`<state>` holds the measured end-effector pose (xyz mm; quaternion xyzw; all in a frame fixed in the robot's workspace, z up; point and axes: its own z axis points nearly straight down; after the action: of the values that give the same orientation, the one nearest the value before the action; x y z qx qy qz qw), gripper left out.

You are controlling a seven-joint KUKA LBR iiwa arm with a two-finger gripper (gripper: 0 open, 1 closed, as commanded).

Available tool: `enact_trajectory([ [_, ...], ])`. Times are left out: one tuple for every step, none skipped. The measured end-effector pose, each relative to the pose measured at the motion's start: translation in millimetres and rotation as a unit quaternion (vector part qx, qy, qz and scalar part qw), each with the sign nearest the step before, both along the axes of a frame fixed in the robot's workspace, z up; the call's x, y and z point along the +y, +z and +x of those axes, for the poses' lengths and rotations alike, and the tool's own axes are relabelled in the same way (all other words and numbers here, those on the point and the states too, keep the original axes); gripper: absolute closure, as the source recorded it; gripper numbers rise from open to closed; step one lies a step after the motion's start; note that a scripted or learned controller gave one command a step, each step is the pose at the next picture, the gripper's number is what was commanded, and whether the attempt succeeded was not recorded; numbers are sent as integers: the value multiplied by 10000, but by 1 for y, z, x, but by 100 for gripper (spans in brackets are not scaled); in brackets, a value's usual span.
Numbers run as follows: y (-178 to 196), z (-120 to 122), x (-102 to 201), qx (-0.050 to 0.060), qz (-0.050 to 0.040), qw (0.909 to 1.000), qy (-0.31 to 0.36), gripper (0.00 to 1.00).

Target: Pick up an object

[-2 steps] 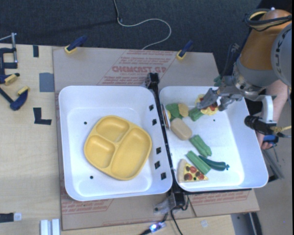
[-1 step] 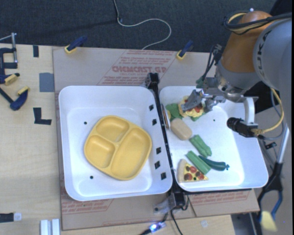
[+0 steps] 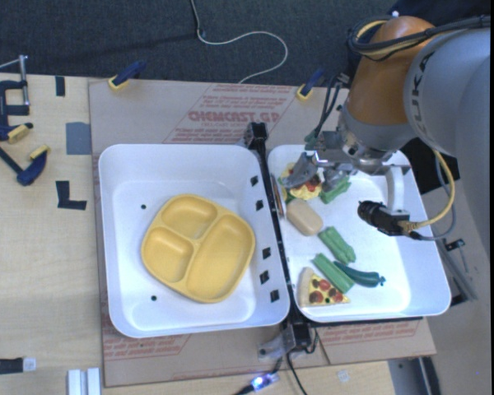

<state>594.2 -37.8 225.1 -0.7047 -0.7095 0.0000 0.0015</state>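
My gripper (image 3: 317, 171) hangs over the upper left part of the right bin (image 3: 420, 257), just above a small pile of toy food (image 3: 306, 189) in green, yellow and red. A tan bread roll (image 3: 305, 218) lies below that pile. Further down lie a green pod (image 3: 337, 243), a longer green vegetable (image 3: 333, 273), a dark teal piece (image 3: 361, 275) and a pizza slice (image 3: 319, 290). Whether anything sits between the fingers is hidden by the gripper body.
The left bin (image 3: 123, 220) holds a yellow divided plate (image 3: 199, 247). A black divider (image 3: 267, 220) runs between the bins. A black cable plug (image 3: 383, 216) hangs over the right bin. Clamps sit at the far left of the bench.
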Motion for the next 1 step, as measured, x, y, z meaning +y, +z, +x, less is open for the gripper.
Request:
enact_trajectory([
  [1, 0, 46, 0, -3, 10000, -1, 100],
])
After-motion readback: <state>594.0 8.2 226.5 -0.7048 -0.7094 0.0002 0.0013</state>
